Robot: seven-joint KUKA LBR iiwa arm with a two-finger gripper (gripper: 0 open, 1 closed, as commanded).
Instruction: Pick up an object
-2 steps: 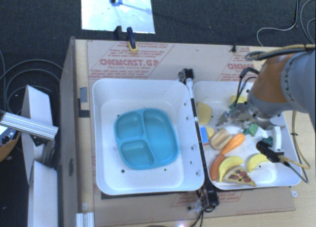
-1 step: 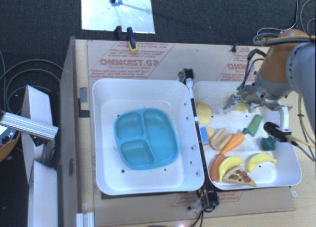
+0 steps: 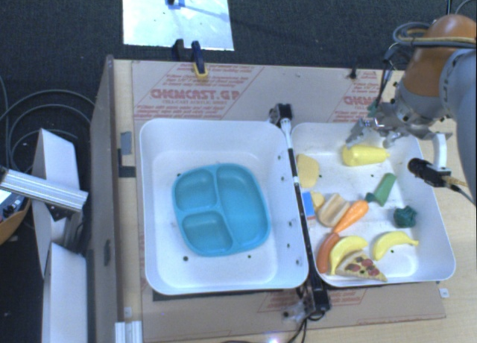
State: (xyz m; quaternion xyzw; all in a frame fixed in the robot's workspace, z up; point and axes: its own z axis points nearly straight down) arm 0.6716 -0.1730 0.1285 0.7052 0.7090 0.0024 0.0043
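Two fingers (image 3: 370,130) spread open — above a smooth yellow block (image 3: 364,155) (plastic, rounded).

left bin (image 3: 160,185): blue tray (image 3: 220,209) fills the middle, free rim all round. right bin (image 3: 440,248): toys crowd six to nine o'clock, arm (image 3: 436,73) blocks twelve, bare floor toward three.

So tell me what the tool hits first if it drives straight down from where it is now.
Most likely the yellow toy, which lies just below the tool at the far end of the right bin. Depth is unclear from this one slanted view, so it may instead meet the bin floor beside it.
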